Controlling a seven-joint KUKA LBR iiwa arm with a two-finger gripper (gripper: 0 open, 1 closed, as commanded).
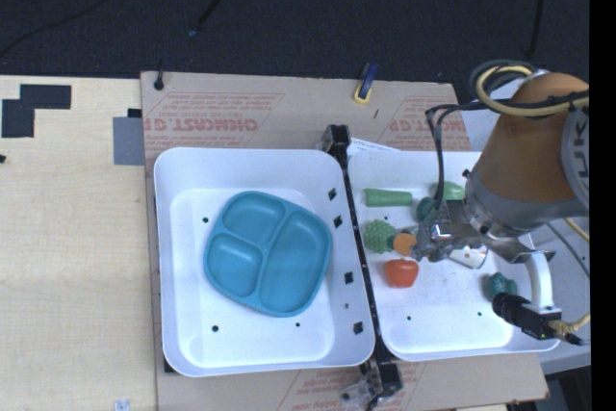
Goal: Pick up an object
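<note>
- Over the right bin point(452, 349), the gripper point(435, 244) hung low near the bin's middle, at the end of the grey arm point(525, 159) that reached in from the right.
- Whether the claw was wide, narrow or holding anything could not be told; its tip was lost against the clutter beneath it.
- A small orange piece point(404, 244) lay just to the left of the gripper, touching it or nearly so.
- A bumpy green piece point(378, 234) sat just left of the orange one, close to the wall shared by the two bins.
- A red piece point(401, 273) lay just below the orange one, apart from the gripper.
- A long green piece point(387, 197) lay flat nearer the bin's far side, above the bumpy one.
- Another green piece point(428, 207) sat right of the long one, partly hidden by the wrist.
- A small teal piece point(499, 284) lay on the bin floor to the right of the gripper, under the arm.
- The left bin point(183, 303) held a blue divided plate point(268, 251), tilted a little and well apart from the gripper.
- Both bins rested on a cardboard sheet point(241, 111), with a yellow and blue clip point(365, 84) at its far edge.
</note>
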